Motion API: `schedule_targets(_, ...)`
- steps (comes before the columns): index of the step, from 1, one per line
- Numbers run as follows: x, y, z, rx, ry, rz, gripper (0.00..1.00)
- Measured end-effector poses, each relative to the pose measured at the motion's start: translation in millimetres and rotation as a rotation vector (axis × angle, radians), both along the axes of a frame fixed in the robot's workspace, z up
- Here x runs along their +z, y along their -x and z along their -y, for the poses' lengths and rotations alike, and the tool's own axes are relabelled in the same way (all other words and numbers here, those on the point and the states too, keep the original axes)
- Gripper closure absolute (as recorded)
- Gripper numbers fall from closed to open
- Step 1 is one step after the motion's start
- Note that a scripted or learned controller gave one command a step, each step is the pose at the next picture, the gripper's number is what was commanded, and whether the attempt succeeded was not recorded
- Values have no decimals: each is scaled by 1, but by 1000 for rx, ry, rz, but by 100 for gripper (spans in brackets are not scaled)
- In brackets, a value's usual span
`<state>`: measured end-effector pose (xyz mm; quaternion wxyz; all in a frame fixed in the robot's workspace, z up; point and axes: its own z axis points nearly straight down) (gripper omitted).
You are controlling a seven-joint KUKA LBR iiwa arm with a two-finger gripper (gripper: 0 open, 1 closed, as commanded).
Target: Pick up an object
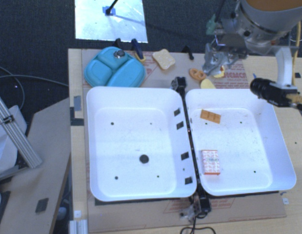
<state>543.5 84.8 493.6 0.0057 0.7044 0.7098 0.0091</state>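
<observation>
Camera view gives us the grey arm's jaws (216, 65) hanging above the surface behind the right-hand shallow white bin (277, 130); we cannot tell whether they are open or closed, and nothing shows between them. The nearest candidate, a small flat orange rectangular block (210, 116), lies in that bin below and just left of the jaws, its long axis running across the bin. A red-and-white printed carton (211, 162) lies farther toward the front, lengthwise.

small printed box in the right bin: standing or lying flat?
Lying flat. The small box rests on its broad printed face on the floor of the right bin, near the bin's left wall, long side running front to back.
</observation>
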Motion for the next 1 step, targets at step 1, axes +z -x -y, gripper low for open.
schedule_targets(1, -157, -10, -18, -6, 7, -34, 100)
